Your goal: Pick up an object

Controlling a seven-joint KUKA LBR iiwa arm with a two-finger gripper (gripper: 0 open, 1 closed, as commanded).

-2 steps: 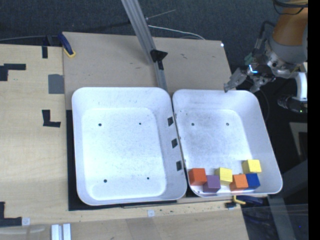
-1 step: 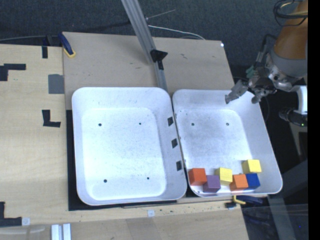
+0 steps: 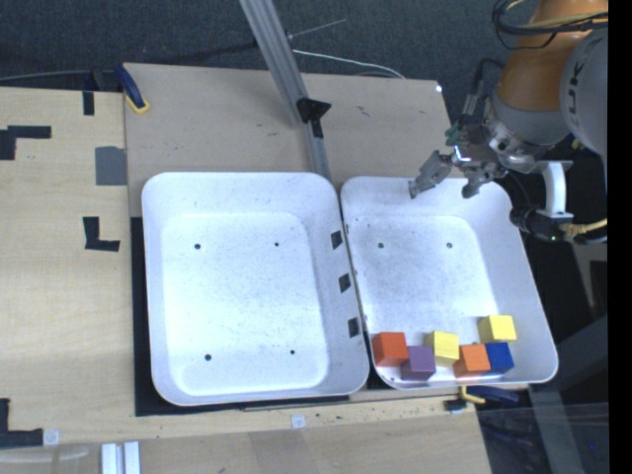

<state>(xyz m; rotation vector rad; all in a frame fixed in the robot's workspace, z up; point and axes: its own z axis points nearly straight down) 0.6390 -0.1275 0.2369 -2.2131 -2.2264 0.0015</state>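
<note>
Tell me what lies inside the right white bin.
The right white bin holds six small blocks near its front edge: two orange, two yellow, one purple, one blue, partly covered by an orange one.

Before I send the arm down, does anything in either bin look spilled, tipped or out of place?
Nothing stands out. The blocks are bunched along the right bin's near edge: orange block, purple block, two yellow, another orange and a blue. The gripper hangs open over that bin's far rim.

Wooden bench (image 3: 59,265), dark floor (image 3: 99,18)
</note>
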